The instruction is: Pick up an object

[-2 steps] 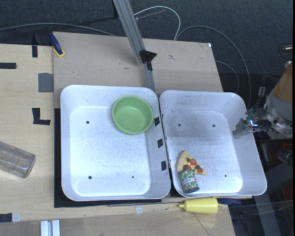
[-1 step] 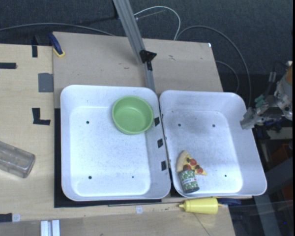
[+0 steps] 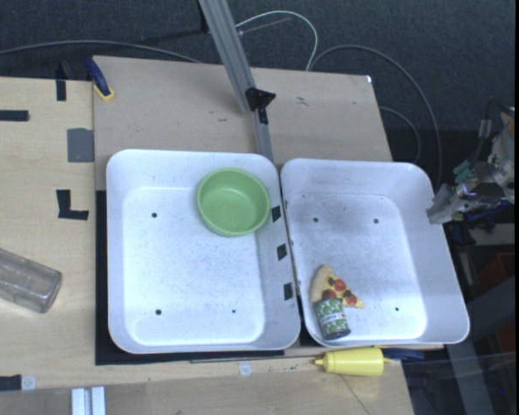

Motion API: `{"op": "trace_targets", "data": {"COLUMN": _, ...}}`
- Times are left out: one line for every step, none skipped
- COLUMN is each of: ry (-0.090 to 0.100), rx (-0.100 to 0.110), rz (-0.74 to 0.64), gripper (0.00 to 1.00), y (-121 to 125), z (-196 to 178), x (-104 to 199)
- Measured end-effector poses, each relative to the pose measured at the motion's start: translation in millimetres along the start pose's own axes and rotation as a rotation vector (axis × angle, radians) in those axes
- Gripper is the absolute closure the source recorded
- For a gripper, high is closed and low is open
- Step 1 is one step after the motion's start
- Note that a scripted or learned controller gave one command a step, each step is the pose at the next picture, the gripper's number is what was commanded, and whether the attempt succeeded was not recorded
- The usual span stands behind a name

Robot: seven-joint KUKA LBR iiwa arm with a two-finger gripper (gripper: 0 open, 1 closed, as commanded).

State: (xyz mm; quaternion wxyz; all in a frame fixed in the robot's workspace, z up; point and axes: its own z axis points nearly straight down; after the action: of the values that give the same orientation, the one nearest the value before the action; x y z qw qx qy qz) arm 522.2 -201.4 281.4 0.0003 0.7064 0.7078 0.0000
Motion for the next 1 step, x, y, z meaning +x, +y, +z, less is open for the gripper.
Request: {"op": "trace_targets", "data": {"ry": 0.002, "rx": 0.001, "rz": -0.004, "gripper": 1.0, "y": 3.3, "z": -2.5, "x": 52.1}}
